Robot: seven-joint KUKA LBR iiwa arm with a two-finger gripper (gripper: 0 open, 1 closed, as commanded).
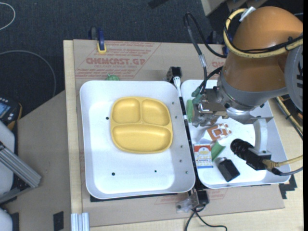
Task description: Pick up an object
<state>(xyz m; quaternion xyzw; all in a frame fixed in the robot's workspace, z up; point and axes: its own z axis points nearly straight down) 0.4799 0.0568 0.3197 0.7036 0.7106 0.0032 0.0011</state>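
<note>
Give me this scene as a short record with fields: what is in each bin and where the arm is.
left bin: yellow divided plate, lying flat
right bin: red and white card, green piece, orange patterned piece
gripper: over the right bin's left side, near the divide
grasp: cannot tell

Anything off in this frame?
One thing: a small green item lies on the board just beyond the far rim of the left bin, outside both bins. The yellow plate sits flat; nothing looks spilled.
</note>
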